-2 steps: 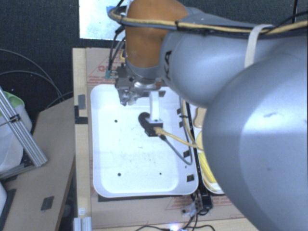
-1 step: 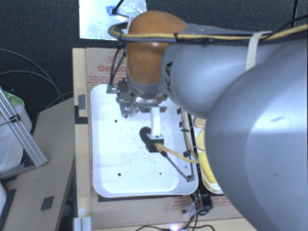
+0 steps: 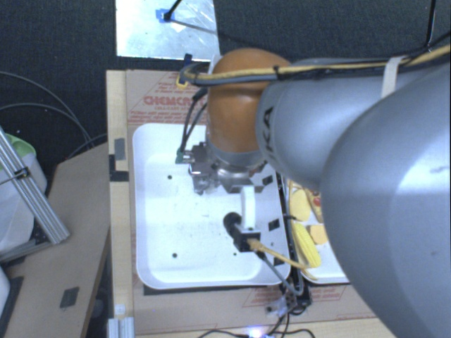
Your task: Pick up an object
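**Two bins, arm over the left one**

You are looking down on the left bin (image 3: 158, 210), white and shallow. The gripper (image 3: 211, 178) hangs over its upper middle, under the orange band (image 3: 236, 111) of the arm (image 3: 366, 160). The wrist blocks the pincer's working end from this angle, so you cannot tell whether it is wide, narrow or holding anything. A few small dark specks (image 3: 174, 255) dot the bin floor, apart from the gripper.

The things to pick lie in the right bin (image 3: 331, 279), most of it behind the grey arm. In the strip you can see, there is a ribbed yellow piece like a corn cob (image 3: 309, 248) near the front rim. A smooth pale-yellow piece (image 3: 301, 204) lies farther back, with a scrap of red (image 3: 316, 201) beside it (too little shows to name it). All three are well apart from the gripper.

Both bins rest on a cardboard sheet (image 3: 151, 101) with red print. A shiny silver sheet (image 3: 165, 20) lies beyond it.
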Robot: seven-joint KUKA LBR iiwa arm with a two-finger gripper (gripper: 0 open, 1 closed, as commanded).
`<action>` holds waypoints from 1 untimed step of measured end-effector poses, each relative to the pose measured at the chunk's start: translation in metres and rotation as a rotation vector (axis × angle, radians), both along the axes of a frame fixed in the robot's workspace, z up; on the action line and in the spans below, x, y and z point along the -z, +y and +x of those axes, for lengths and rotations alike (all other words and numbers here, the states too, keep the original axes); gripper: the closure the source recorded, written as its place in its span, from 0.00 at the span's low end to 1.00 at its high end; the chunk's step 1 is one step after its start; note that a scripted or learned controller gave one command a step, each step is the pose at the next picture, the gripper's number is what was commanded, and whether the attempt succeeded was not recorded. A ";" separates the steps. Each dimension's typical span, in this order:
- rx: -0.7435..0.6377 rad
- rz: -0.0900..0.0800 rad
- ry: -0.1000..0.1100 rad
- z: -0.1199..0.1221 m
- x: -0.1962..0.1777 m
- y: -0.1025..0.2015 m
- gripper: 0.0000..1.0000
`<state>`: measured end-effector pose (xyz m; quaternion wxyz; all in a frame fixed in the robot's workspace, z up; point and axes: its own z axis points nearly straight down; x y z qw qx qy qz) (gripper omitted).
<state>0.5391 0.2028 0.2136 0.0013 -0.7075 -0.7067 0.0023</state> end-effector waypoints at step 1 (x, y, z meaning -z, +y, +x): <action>-0.006 0.002 -0.008 0.080 0.057 0.033 1.00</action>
